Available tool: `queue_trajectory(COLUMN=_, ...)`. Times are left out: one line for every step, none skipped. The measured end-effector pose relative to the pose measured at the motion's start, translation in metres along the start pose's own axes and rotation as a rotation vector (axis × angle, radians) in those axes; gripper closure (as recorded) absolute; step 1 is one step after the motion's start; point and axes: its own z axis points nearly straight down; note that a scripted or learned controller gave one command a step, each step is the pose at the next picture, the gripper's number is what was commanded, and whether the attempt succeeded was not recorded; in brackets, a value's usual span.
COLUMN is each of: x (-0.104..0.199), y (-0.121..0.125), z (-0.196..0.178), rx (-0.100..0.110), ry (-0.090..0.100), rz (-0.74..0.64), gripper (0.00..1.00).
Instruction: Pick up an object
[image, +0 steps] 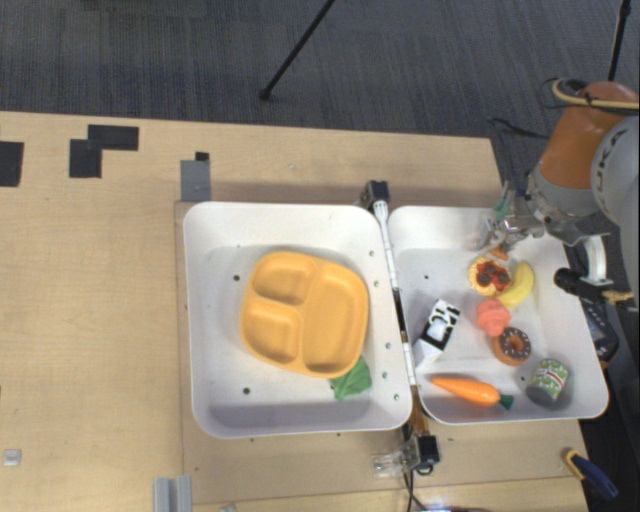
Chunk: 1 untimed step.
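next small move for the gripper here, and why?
Probably lower slightly toward the small tart. The gripper sits over the right bin's far corner, just above the tart, and nothing shows in it. The banana touches the tart's right side, so descend a bit left of centre to avoid pushing it.

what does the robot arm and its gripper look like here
The arm is rounded and bulky, light grey with a broad orange band above the wrist. A black part is fixed to its lower side. The small two-finger gripper is bare silvery metal.
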Motion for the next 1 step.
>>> queue_trajectory(x=0.0369, y=0.0052, z=-0.1203, rx=0.002, ry=0.002, rz=-0.445, gripper=1.0)
